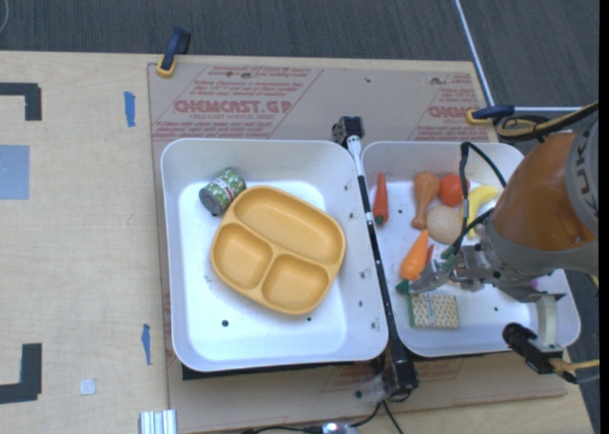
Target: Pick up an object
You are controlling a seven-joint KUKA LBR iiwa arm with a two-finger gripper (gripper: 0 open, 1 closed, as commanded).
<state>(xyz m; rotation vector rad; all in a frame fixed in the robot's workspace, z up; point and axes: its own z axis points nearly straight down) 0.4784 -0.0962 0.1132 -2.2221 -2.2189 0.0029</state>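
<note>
Item: toy carrot (415,255), right bin (569,327), just beside the gripper (440,273). Likely light, stiff, smooth plastic; best taken across its thicker middle. Jaws' opening: cannot tell; nothing visibly held.

Pale wood grain on the table (76,261), matt and smooth, with blue tape scraps stuck to it at the left of the frame. Under the bins sits a tan printed sheet (285,99), looking like cardboard, dull-surfaced. The left bin (181,232) and right bin (561,327) read as smooth white plastic with a soft sheen. The yellow divided tray (278,249) is plastic too, satin, lightly glossy on its ridges. Just above and left of it, a small can (223,191) shows a metallic end and printed wrap. The arm (547,204) carries a glossy orange band. The orange carrot (415,256) looks like smooth moulded plastic.
</note>
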